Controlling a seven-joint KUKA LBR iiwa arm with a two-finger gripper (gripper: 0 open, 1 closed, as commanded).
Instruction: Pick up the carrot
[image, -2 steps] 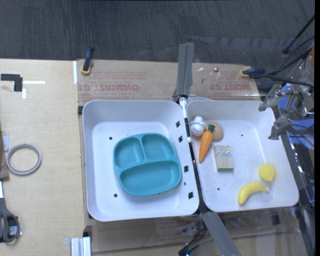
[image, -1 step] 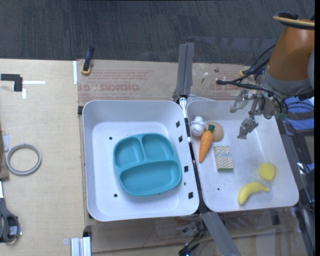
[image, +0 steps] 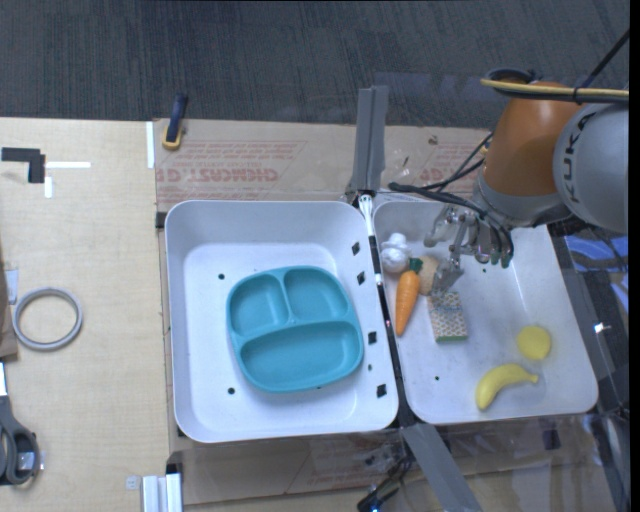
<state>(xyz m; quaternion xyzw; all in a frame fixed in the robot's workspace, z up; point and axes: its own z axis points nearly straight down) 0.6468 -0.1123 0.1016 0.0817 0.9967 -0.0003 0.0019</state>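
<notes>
Camera view: carrot (image: 406, 299) at right bin's (image: 570, 330) left wall; likely light, rigid, smooth, best grasped mid-body. Gripper (image: 452, 272) state cannot be told.

The grey KUKA arm (image: 600, 160) comes in from the right edge, its bulky rounded housing up near the top corner, the broad orange band (image: 525, 145) sitting just above the wrist. Dark cables loop over the top of that orange section and trail off to the upper right. From the band the wrist angles down and to the left, ending in the metal two-finger gripper (image: 452, 272), which points downward. The grey metal fingers (image: 449, 275) hang below the wrist hardware; how far apart they stand is too small and cluttered to read.
</notes>
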